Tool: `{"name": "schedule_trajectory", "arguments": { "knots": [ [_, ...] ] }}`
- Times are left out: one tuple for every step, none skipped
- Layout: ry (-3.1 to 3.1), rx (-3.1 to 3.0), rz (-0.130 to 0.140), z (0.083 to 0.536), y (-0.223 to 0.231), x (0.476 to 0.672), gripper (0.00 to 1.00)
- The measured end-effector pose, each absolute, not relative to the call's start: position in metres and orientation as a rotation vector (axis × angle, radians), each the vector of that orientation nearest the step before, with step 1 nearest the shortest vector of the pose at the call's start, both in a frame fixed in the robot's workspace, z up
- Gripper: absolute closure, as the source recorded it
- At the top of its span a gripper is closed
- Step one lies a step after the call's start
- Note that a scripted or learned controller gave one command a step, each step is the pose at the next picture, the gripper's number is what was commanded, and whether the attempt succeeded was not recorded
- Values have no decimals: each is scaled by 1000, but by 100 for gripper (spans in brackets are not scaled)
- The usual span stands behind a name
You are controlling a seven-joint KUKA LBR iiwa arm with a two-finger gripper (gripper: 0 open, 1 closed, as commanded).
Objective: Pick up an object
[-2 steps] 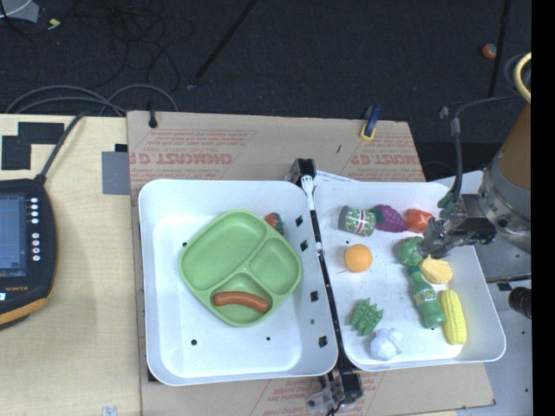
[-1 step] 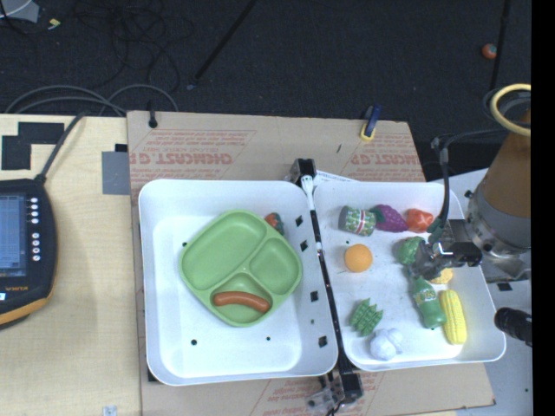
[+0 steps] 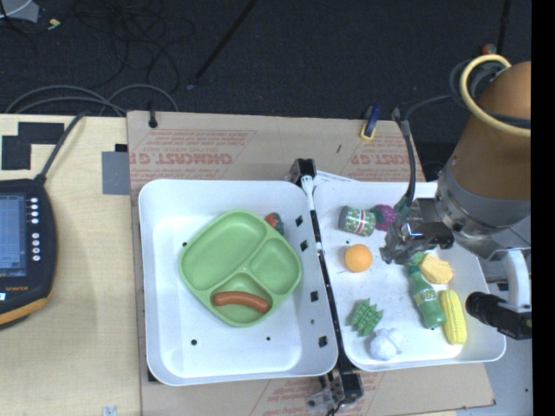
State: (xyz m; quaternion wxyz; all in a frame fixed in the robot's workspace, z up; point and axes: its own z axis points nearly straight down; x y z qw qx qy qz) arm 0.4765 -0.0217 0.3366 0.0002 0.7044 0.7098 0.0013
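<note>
You see 2 white bins side by side on the worktop [image 3: 87, 154]. The left bin [image 3: 165, 336] holds a green divided plate [image 3: 238, 267], tilted against the bin floor, with a sausage [image 3: 242, 300] lying in its lower compartment. A small red and green item [image 3: 274, 222] sits just beyond the plate's upper edge, too small to make out.

The right bin [image 3: 486, 349] carries the loose things. A green can [image 3: 356, 221] lies on its side near the top, with a purple piece [image 3: 383, 214] just beside it. An orange ball [image 3: 358, 258] sits below the can. Lower down you find a spiky green toy [image 3: 365, 316] and a white lump [image 3: 384, 344] touching the bin's near wall. At the right lie a green bottle [image 3: 425, 300], a corn cob [image 3: 453, 316] beside it, and a yellow piece [image 3: 436, 271] above them.

The arm [image 3: 494, 154] reaches in from the right, and the gripper [image 3: 401, 248] sits low in the right bin, between the ball and the yellow piece, close to the bottle's top. You cannot tell whether it is released or clenched, and nothing shows clearly within it.

A tablet controller [image 3: 22, 250] rests at the worktop's left edge.
</note>
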Motion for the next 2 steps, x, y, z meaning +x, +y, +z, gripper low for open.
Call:
{"name": "schedule_trajectory", "arguments": {
  "knots": [
    [2229, 2209, 10, 424, 46, 477, 100],
    [2227, 2218, -2, 434, 82, 476, 100]
  ]
}}
